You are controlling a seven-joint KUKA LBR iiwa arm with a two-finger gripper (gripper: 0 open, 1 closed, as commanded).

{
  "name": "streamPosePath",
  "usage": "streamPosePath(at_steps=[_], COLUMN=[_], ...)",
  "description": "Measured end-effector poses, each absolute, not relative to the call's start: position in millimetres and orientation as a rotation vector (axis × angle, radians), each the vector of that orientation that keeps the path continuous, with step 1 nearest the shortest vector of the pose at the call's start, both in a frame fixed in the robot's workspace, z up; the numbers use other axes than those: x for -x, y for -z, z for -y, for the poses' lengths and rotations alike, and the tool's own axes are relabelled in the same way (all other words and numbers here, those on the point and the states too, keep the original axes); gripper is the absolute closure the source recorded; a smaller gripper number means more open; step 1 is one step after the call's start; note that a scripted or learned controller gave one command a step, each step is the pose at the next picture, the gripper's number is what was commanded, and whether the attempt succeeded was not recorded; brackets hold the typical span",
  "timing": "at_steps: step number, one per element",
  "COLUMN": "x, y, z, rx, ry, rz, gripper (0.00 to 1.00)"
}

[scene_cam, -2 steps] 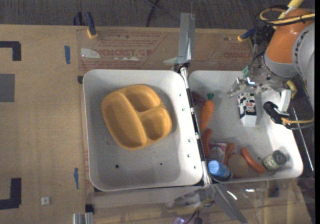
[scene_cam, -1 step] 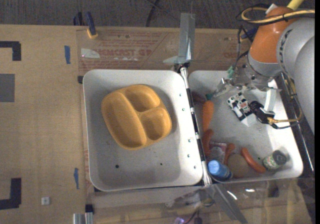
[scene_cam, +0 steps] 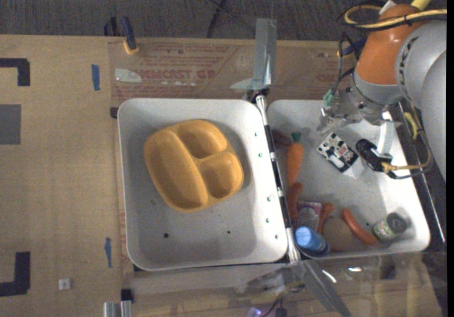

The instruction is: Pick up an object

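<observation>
Jaws [scene_cam: 339,115] blur over the right bin [scene_cam: 415,227], their spread impossible to tell.

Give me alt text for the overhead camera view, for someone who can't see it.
A grey and orange robot arm reaches from the right, its end effector above the right white bin, which holds a carrot, a sausage and small clutter. The left white bin holds a yellow divided plate.
</observation>
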State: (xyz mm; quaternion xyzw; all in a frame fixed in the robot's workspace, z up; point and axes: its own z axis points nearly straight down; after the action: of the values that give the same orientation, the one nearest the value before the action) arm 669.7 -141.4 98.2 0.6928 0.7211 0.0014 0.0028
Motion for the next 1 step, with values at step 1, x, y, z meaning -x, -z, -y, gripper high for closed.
streamPosePath(at_steps=[1], x=[-669.6], y=[-98.0], z=[141.3], rx=[-2.173], ry=[-0.004], rz=[-2.262], gripper=[0.0])
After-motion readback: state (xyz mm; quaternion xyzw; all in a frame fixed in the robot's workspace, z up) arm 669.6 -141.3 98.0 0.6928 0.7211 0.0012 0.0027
